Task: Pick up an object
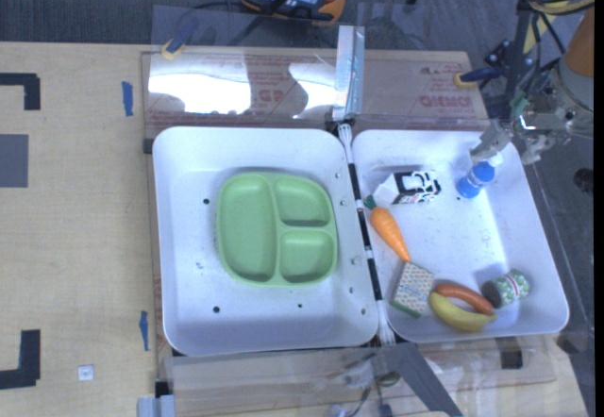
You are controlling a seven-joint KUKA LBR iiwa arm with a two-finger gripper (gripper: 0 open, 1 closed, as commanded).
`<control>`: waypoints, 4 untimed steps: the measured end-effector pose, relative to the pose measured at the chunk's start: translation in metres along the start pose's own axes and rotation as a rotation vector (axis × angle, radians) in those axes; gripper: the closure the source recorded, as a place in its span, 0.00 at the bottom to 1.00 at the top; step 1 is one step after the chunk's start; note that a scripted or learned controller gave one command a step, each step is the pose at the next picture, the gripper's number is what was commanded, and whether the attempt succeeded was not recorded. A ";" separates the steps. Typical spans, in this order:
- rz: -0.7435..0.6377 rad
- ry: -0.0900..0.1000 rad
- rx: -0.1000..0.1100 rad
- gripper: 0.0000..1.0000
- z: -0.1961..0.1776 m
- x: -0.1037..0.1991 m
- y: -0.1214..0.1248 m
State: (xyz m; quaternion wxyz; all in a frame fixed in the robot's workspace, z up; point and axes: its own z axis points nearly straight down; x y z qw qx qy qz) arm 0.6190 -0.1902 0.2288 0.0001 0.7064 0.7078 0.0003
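Right bin [528, 245] crowded; my gripper [498, 143] above blue bottle [475, 178], grip state unreadable; rounded bottle may slip toward wall.

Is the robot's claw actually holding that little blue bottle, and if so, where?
It cannot be told. The gripper sits right at the blue bottle, by its upper end, but the grip itself is too small and blurred.
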 end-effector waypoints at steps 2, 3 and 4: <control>-0.082 0.010 -0.008 0.00 0.140 -0.018 0.026; -0.081 0.004 -0.011 1.00 0.129 -0.020 0.027; -0.122 0.000 -0.003 1.00 0.040 0.064 0.049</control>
